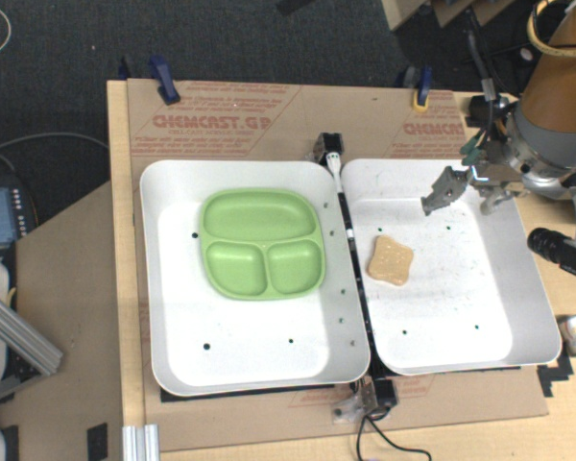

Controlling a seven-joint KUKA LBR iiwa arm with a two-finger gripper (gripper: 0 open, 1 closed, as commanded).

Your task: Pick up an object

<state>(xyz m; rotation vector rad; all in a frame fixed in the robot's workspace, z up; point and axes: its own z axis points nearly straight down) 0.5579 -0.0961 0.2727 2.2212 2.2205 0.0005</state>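
A tan, toast-like piece (391, 260) lies flat in the right bin (480, 296), near its left wall. A green divided plate (262, 243) with three compartments rests in the left bin (250, 344). My gripper (458, 205) hangs over the far part of the right bin, up and to the right of the tan piece and apart from it. It is open, with its two grey fingers (442, 192) spread and nothing between them.
The bins stand side by side on a cardboard-covered bench (221, 113), with a black divider strip (350, 257) between them. Blue clamps (163, 80) hold the board at the far edge. The arm's grey and orange body (557, 113) rises at the right.
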